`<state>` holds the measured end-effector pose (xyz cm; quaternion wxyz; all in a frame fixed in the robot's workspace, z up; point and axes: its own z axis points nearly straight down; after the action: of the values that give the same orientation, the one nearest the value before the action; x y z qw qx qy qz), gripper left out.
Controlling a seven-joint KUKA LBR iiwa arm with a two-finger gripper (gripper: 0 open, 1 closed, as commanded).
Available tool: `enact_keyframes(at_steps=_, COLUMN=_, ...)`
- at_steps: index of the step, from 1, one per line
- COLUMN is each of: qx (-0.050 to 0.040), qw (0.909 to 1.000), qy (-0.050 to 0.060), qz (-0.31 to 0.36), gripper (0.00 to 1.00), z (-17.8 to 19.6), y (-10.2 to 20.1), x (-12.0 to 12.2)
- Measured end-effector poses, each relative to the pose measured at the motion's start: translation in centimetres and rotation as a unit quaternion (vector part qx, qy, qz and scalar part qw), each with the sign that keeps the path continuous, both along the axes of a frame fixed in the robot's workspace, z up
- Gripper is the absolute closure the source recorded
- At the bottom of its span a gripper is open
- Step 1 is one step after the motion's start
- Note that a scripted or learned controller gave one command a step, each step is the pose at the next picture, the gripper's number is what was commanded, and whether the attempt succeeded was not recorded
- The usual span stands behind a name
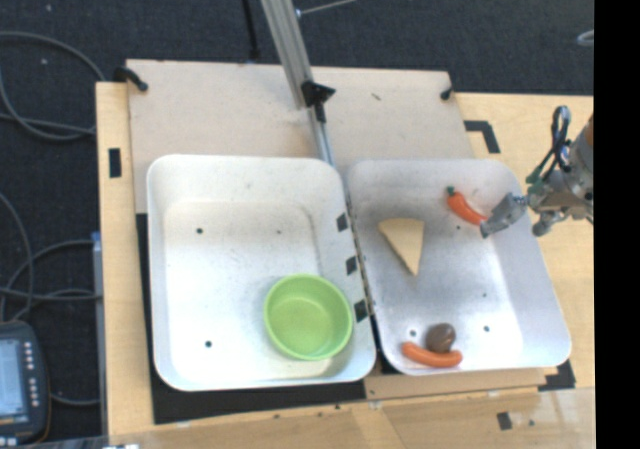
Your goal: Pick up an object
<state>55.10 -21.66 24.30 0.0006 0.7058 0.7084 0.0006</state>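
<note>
The end effector (520, 215) hangs at the right rim of the right shallow white plastic bin (520, 327), its two grey fingers spread apart with nothing between them. One fingertip (497, 220) sits just beside the small orange carrot-shaped toy with a green top (461, 206), which looks the likeliest thing to pick up; the open stance suits closing on it, though the fingers seem a little off to its side.

Taking that carrot as the landmark: a pale yellow cheese-like wedge (404, 241) lies nearby toward the bin's middle. Well below the carrot, against the near wall, a brown rounded lump (441, 337) touches a second orange sausage-like piece (433, 356). Far across, in the left white bin (190, 187), a lime green plastic bowl (308, 315) stands upright. Both bins rest on the tan wooden counter (500, 122).
</note>
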Motion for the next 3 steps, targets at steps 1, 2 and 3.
enact_keyframes(at_steps=1, qx=0.0, qw=1.0, qy=0.0, qz=0.0, gripper=0.0, z=0.0, y=0.0, x=0.0)
enact_keyframes(at_steps=2, qx=-0.0007, qw=1.0, qy=0.003, qz=-0.002, gripper=0.0, z=-4.4, y=0.5, x=-0.3)
enact_keyframes(at_steps=3, qx=-0.0003, qw=1.0, qy=0.004, qz=-0.002, gripper=0.0, z=-10.7, y=0.7, x=-0.7)
